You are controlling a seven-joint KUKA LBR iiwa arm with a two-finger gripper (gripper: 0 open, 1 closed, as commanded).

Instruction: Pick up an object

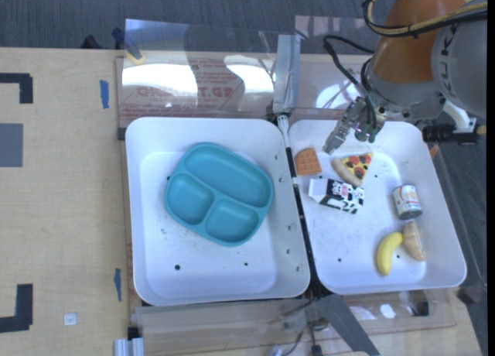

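Note:
The right bin [441, 269] holds several small objects. A pizza slice [353, 167] lies near its back, with an orange waffle-like square [308, 162] to its left. A black-and-white carton [338, 193] lies just in front of them. A small can [407, 200] lies further right, and a banana [387, 254] and a tan bread piece [414, 241] rest near the front. My gripper [352, 136] hangs above the bin's back part, just behind the pizza slice. It is open, and nothing is between its fingers.
The left bin [147, 261] holds a blue divided plate [220, 192]. A clear plastic wall [201, 76] stands behind both bins. A raised rim [292, 192] divides the two bins. The arm's orange band [414, 6] and cables hang over the back right corner.

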